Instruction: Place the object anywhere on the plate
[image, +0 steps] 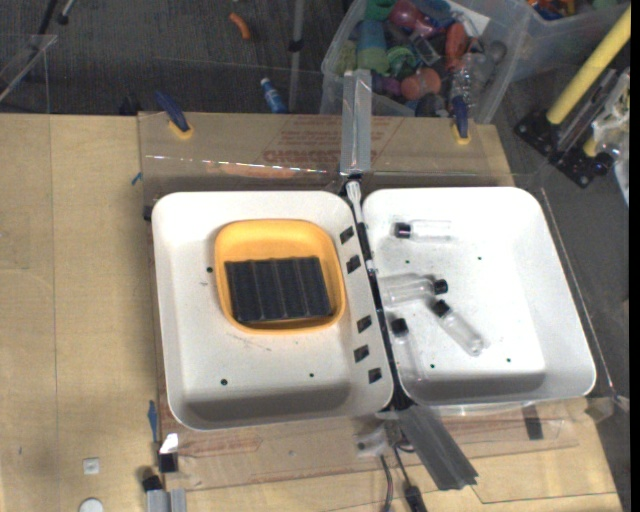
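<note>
The objects to be moved are three small clear vials with dark caps lying in the right bin (520, 260). One vial (420, 230) lies alone near the far wall, cap toward the divider. A second vial (412, 288) lies nearer the middle, and a third vial (458, 326) lies at a slant just beside it, their capped ends close together.

The target is the orange plate (228, 242) in the left bin (180, 300). A dark ribbed block (278, 289) covers most of the plate's floor and leaves a bare orange margin, widest at the far side.

The state of the end effector cannot be told from this view, so the step in hand is judged to be the first pick.

Recommended procedure:
- Select the lone vial; its neighbours are well apart and will not interfere.
- Close across the barrel, not along it; a clear round body is likely to roll or slip.
- Lift clear of the divider (362, 280) between the bins before crossing.
- Release low over the plate, preferably on the ribbed block, to limit rolling.
</note>
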